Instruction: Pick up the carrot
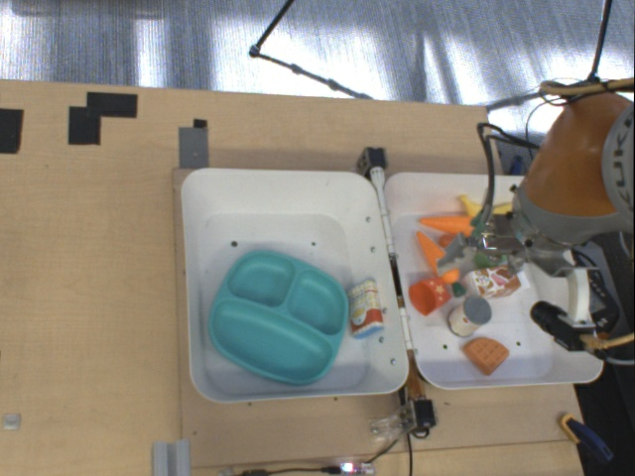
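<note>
Over right bin [556, 370], tool [478, 251] low among toys beside carrot [431, 250]; finger opening unclear.

The arm [585, 162] is cut off by the frame's right edge, and its bulk hides the upper right corner of the right bin [536, 370]. The hand [483, 251] sits in clutter at centre right, its tips too blurred to read. A yellow item [468, 204], perhaps a banana, is partly covered.
</note>
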Robot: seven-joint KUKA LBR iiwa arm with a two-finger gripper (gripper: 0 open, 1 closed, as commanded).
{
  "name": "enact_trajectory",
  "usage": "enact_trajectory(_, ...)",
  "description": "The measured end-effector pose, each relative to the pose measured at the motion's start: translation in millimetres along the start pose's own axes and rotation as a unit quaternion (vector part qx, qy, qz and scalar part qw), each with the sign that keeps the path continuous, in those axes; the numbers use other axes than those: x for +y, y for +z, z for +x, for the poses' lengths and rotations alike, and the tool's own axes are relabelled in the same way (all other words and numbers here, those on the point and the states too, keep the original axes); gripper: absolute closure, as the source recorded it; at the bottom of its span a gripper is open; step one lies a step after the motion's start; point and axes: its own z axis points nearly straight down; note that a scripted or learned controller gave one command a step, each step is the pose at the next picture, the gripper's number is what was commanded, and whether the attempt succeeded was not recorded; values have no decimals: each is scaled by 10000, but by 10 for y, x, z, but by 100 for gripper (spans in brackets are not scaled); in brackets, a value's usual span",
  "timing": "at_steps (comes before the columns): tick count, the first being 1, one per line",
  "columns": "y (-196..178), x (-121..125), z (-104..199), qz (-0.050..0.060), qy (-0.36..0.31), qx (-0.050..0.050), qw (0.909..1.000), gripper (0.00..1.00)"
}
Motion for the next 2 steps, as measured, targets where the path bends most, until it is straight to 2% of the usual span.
enact_trajectory(1,774,362,35,11,486,3,9988,0)
enact_trajectory(2,671,374,42,-1,483,5,9988,100)
